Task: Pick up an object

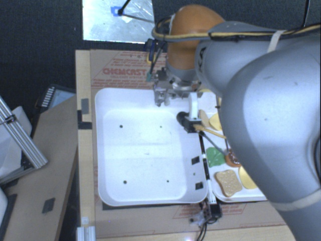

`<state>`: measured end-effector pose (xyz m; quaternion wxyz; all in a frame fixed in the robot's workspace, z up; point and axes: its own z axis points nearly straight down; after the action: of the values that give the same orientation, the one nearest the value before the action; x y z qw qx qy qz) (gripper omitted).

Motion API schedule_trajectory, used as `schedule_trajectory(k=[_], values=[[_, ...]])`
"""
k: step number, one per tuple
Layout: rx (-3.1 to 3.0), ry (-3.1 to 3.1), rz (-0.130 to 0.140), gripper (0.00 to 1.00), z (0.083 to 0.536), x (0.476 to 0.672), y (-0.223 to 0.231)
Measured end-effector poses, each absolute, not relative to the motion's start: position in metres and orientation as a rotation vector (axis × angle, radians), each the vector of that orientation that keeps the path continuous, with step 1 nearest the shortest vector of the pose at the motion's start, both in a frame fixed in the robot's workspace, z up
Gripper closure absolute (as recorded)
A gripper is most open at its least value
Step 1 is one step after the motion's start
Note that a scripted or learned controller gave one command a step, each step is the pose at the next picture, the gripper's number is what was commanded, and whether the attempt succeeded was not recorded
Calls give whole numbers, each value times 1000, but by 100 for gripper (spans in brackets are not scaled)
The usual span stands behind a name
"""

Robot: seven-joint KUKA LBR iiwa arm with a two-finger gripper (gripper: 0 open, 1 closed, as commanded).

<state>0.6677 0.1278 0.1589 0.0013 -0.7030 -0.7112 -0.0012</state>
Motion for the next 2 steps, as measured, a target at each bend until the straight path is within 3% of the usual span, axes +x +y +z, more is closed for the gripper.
schedule_trajectory(k=[1,2], values=[[-2207,-2234,-7,100,129,668,230],[-2216,-2227,-1,100,117,655,235]])
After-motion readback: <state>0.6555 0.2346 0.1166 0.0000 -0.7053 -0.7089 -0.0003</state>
